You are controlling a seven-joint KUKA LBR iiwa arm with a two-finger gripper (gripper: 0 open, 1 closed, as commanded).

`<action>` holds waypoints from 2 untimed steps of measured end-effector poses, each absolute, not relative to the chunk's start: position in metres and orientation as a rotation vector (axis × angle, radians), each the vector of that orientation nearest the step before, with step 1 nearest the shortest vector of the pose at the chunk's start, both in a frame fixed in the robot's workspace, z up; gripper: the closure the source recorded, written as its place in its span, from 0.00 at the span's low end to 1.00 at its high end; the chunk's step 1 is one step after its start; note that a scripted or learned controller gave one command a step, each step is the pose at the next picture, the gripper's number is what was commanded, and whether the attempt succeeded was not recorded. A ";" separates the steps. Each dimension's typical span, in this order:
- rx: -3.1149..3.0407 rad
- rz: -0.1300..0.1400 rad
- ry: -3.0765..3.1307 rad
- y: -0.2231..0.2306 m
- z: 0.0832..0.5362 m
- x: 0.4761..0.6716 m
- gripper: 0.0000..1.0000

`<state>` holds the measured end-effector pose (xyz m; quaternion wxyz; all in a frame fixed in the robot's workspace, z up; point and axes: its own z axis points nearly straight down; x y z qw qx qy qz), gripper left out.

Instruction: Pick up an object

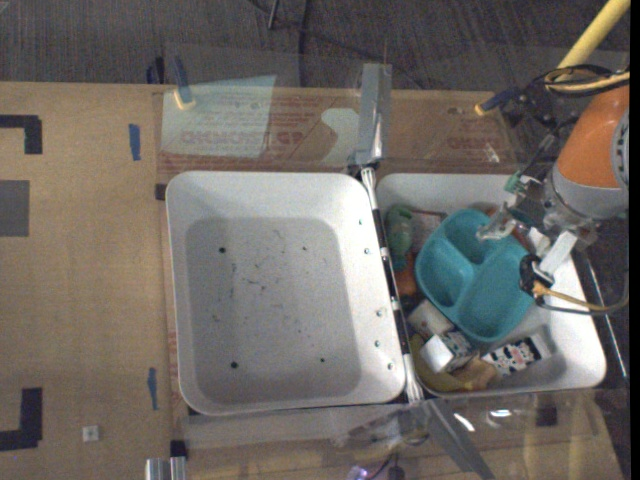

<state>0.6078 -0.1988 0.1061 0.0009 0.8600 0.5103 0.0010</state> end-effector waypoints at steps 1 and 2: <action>2.792 -0.018 1.494 -0.208 0.107 0.634 0.00; 2.849 0.001 1.320 -0.215 0.271 0.668 0.00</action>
